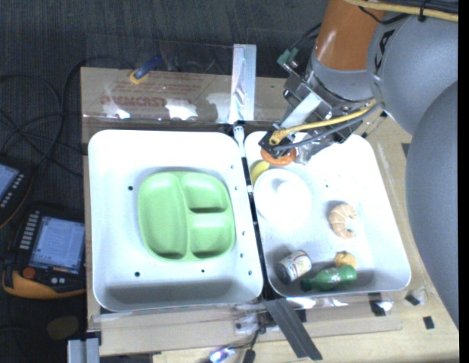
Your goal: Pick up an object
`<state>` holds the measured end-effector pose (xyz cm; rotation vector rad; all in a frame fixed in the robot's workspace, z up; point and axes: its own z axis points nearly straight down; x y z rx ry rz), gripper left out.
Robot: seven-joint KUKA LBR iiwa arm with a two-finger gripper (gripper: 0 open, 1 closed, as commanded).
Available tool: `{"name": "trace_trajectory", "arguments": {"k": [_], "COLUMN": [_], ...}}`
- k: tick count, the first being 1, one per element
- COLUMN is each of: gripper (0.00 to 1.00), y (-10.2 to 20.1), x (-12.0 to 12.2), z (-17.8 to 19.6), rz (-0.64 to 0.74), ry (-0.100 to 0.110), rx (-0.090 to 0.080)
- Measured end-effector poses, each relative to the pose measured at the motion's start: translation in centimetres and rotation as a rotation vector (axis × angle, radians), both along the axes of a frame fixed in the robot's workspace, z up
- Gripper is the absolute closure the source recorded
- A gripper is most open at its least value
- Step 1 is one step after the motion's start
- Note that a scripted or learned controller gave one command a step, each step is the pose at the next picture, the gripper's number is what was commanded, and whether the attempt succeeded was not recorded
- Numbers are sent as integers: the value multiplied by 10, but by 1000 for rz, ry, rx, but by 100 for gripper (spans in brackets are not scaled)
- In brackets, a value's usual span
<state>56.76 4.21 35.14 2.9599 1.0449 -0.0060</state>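
Wooden bench, two white bins side by side

divided tray in left bin; bottle, can in right bin

Two white bins on the bench, the left bin and the right bin. One green divided plate in the left. In the right: one white bowl, one croissant, one small tin can, one green bottle, one orange ring-shaped object, one yellow item at the divider, hard to identify
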Motion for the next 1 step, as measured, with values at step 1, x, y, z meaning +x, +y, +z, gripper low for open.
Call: {"name": "trace_trajectory", "arguments": {"k": [1], "gripper": [100], "y": [3], "x": [-75], "z": [-79], "rz": [-151], "ry": [3], "rx": [1]}}
